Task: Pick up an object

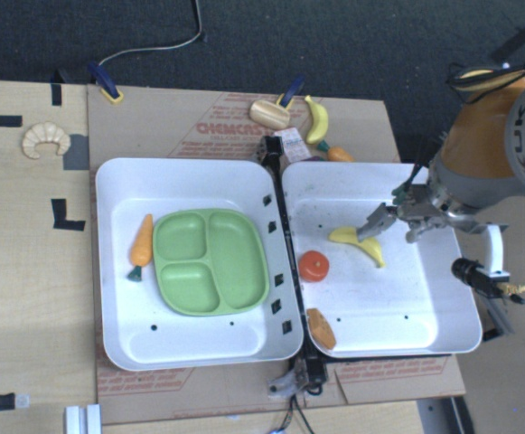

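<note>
Gripper (370, 229) fingers over the banana (358, 242) mid right bin (443, 328); can't tell if apart or clamped. Tomato (314, 266) just left of the banana near the bin's left wall, bread roll (321, 329) at its front-left corner. Left bin (122, 333): green plate (212, 262), carrot (142, 240) along its left edge.

Glossy white plastic bins (190, 174), matt green plastic tray (211, 260), brown cardboard bench (27, 242).
</note>
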Robot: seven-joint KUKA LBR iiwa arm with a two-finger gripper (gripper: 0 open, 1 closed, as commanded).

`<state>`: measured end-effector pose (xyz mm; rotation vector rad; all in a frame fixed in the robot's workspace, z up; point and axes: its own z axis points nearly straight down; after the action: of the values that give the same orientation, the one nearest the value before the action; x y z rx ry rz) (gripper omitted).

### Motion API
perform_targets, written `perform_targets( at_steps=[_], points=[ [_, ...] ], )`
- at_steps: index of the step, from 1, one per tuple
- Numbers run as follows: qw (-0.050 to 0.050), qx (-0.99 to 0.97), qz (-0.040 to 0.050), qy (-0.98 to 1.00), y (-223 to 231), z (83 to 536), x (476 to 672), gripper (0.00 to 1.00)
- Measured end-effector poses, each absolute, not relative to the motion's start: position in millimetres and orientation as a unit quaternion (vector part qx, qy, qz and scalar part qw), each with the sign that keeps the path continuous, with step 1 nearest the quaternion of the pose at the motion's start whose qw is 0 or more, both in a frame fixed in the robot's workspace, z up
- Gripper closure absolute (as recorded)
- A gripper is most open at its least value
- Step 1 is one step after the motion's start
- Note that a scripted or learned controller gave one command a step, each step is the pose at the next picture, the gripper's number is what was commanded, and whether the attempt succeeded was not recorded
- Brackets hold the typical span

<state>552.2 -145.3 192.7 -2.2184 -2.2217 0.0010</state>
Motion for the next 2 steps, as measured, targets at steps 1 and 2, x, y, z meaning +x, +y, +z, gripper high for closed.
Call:
perform_targets(
  at_steps=[1,2],
  points=[
    [-0.001,-0.707,0.0001,-0.707,-174.3,90.0,578.6,0.00],
    [0.000,-0.707,0.0001,-0.708,-173.7,99.3,578.6,1.00]
  ],
)
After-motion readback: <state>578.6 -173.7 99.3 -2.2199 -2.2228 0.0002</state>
